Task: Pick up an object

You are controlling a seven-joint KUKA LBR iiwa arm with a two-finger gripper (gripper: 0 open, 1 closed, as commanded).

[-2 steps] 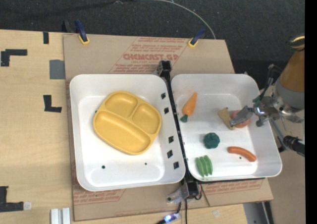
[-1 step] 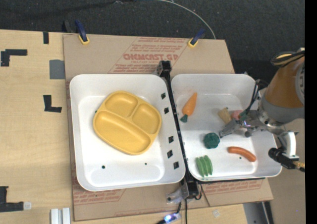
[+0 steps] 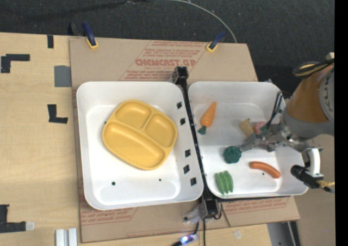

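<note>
The right bin (image 3: pixel 239 88) holds several toy foods. An orange carrot (image 3: pixel 208 114) lies near its left wall, and a tan piece (image 3: pixel 247 126) sits at mid-bin. A dark green round piece (image 3: pixel 232 154) rests in the middle, a red sausage (image 3: pixel 265 168) to its right, and a light green ribbed piece (image 3: pixel 223 181) near the front wall. My gripper (image 3: pixel 251 142) reaches in from the right, low over the bin, between the tan piece and the dark green piece. I see nothing lifted off the bin floor.
The left bin (image 3: pixel 87 130) holds a yellow divided plate (image 3: pixel 140 134). A black divider with clips (image 3: pixel 188 130) runs between the bins. The grey arm with its orange band (image 3: pixel 310 103) hangs over the right bin's right wall.
</note>
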